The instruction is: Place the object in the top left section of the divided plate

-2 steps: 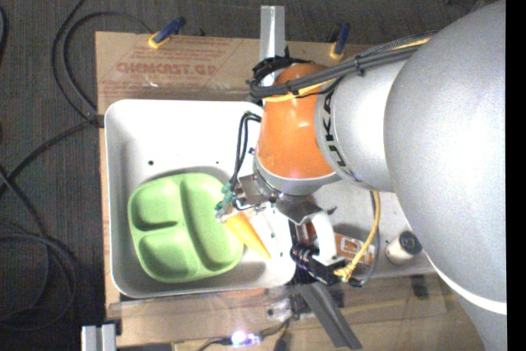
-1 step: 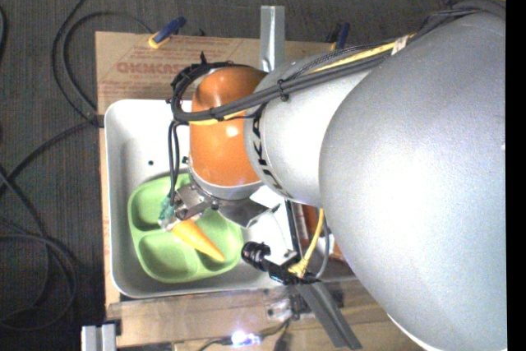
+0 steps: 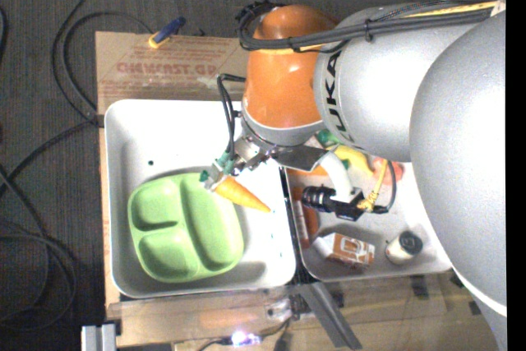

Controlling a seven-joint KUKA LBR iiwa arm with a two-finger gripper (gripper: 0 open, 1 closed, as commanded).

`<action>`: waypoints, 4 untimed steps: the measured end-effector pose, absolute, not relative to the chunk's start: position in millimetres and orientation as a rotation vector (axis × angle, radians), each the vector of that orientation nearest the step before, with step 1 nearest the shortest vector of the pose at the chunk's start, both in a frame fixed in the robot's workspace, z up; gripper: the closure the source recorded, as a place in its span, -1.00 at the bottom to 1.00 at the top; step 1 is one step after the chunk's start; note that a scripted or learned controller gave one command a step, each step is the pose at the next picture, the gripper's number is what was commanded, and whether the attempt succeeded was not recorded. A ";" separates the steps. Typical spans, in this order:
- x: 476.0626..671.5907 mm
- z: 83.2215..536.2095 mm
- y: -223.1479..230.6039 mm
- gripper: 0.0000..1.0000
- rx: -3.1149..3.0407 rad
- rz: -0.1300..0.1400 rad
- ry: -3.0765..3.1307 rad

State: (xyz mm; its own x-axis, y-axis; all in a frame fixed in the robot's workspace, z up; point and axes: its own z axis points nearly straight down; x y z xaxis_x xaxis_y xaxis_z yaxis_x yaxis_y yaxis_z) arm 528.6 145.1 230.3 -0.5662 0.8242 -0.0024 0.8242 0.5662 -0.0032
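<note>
I see the tool [image 3: 220, 171] pinching the green-topped end of the orange carrot [image 3: 241, 193] at the green divided plate's [image 3: 185, 230] upper right rim, its long axis pointing away toward the bin's right wall.

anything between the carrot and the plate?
Nothing: in the camera view the carrot sits at the plate's upper right rim, touching or overlapping it.
</note>
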 end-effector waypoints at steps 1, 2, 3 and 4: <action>482.5 193.5 198.8 1.00 1.148 -0.003 2.928; 484.9 340.9 150.6 1.00 1.221 -0.002 2.892; 482.6 191.3 185.3 1.00 0.993 -0.003 2.984; 485.2 327.9 113.2 1.00 0.955 -0.002 2.990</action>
